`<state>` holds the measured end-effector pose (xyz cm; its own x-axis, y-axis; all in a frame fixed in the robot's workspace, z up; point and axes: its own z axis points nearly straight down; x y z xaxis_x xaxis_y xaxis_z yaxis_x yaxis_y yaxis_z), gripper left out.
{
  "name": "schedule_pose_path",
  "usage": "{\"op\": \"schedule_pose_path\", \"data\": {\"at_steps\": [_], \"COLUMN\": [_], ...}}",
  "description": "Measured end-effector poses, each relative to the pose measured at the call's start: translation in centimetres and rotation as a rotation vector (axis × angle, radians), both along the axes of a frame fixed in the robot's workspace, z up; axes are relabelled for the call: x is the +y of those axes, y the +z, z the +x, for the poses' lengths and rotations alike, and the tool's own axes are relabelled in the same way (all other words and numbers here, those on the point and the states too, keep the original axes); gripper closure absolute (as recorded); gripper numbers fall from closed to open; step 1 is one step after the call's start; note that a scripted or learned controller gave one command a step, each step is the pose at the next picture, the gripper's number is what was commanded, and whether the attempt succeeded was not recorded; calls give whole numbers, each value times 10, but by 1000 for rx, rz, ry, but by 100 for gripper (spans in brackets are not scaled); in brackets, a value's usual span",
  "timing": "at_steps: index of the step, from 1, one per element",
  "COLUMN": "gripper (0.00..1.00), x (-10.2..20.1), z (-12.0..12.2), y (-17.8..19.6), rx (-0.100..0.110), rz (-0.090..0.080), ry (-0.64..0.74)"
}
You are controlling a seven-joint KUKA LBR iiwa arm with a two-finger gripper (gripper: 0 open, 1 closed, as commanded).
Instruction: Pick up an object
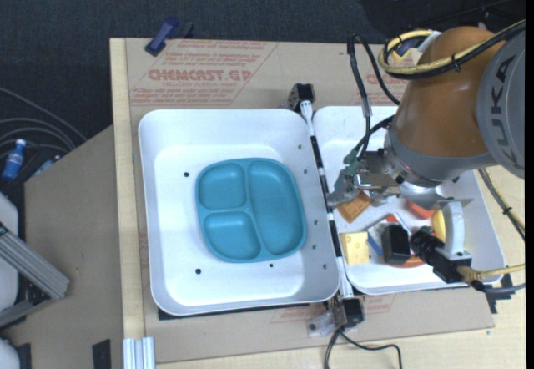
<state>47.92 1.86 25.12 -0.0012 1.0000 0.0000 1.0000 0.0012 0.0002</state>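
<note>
Hovering low in the right bin [492, 252], gripper [360, 184]; can't tell if it's spread or closed, the wrist blocks it. Brown block [355, 208] sits just under the tip, nothing visibly clamped. Yellow block [356, 247] and black piece [392, 242] are slightly further out, so risk is a nudge or double grab. Bin wall is close: collision risk. Blue plate [250, 209] is well away in the left bin [158, 217].

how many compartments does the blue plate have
3. On the blue plate in the left bin: one in the upper left, one tall section along the right side, one in the lower left. The plate is fully in view, so none are hidden.
</note>
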Motion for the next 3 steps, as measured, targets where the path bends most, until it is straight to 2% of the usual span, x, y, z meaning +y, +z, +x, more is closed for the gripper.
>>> {"op": "schedule_pose_path", "data": {"at_steps": [1,3], "gripper": [100,100], "x": [-47,-12], "z": [0,0], "y": [11,12], "rx": [0,2], "rz": [-1,1], "ry": [-2,-1]}}
